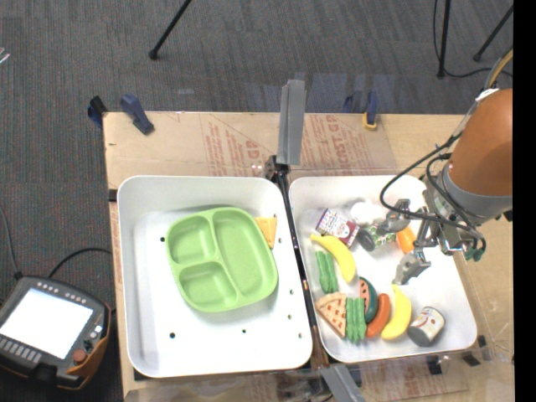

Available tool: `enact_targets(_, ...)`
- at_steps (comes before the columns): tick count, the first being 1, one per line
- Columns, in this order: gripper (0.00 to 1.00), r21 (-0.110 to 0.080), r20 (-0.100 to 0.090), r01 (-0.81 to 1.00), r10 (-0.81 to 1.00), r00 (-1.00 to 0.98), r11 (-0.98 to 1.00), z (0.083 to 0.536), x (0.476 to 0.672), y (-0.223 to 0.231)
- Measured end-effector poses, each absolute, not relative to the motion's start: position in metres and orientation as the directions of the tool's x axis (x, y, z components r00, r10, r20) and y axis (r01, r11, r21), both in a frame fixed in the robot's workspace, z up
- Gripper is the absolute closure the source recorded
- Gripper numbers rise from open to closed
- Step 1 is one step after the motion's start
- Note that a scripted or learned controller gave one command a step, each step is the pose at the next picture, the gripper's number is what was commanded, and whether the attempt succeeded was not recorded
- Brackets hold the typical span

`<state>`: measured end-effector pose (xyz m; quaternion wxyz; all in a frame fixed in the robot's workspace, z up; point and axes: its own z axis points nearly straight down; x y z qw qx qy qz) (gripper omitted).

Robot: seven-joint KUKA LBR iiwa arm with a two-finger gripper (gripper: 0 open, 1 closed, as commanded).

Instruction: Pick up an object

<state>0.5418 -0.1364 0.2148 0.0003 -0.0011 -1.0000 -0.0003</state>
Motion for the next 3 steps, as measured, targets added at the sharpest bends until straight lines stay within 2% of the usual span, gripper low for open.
enact_targets(1,0.0,0.001,0.006,0.178,0.178,-0.984,0.984,0.091,0.501,-0.101)
enact_targets(2,0.0,0.001,0.002,0.227,0.227,-0.974,0.974,0.086,0.516,-0.078)
enact_targets(3,0.0,0.001,0.001,0.271,0.271,-0.963,0.963,0.087,0.54,-0.085)
